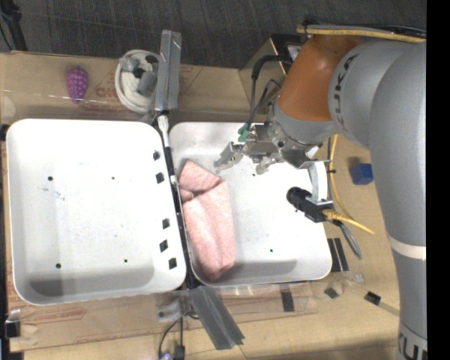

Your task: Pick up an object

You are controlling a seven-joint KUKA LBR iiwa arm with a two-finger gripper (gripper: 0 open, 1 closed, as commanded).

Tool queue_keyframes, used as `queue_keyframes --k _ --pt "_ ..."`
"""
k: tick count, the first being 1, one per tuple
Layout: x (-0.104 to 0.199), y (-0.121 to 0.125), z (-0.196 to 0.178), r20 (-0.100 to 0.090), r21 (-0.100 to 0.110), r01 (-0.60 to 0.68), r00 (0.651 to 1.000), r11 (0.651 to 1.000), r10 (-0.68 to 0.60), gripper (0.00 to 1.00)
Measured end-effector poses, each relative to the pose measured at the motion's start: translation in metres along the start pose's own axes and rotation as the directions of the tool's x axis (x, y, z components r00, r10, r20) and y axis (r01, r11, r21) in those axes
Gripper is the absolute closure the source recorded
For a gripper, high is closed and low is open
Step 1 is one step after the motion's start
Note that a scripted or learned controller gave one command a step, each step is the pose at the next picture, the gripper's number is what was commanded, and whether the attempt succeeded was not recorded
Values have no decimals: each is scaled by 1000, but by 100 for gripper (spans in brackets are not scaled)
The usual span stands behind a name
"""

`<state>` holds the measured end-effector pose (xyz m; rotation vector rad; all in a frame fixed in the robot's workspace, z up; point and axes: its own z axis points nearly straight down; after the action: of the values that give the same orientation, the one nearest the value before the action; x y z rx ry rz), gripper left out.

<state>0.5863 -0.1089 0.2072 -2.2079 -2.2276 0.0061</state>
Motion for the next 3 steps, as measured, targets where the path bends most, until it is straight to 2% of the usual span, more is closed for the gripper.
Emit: queue_keyframes --k 1,2,3 --pt "-18 -18 116 1 -4 16 1000 1000 -16 0" --pt "10 8 115 1 -5 99 995 995 -99 0" --pt "10 7 105 2 -3 102 995 995 -102 100"
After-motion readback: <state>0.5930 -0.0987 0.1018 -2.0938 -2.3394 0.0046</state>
